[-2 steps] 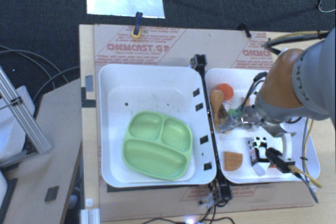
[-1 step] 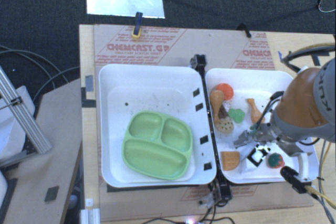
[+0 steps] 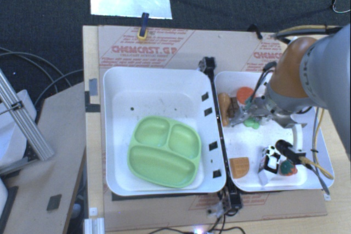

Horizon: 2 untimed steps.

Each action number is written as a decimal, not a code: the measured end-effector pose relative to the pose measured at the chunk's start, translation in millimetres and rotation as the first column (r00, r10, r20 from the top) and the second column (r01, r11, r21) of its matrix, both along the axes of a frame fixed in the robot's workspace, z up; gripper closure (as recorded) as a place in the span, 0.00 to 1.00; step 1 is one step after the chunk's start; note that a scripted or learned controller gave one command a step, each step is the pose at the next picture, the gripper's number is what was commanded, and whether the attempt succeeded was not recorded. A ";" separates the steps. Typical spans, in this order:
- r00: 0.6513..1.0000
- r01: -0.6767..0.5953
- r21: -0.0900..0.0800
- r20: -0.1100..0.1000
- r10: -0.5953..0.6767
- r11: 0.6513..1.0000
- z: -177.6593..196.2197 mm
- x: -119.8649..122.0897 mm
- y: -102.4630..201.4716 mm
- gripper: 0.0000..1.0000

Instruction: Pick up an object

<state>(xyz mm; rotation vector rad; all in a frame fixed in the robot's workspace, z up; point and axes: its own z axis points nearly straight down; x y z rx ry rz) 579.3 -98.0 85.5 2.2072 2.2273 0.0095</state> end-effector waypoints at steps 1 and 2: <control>1.000 0.009 0.002 -0.006 -0.009 1.000 60.4 24.2 80.6 0.00; 1.000 0.002 0.004 -0.012 -0.002 1.000 100.2 -96.1 128.4 0.00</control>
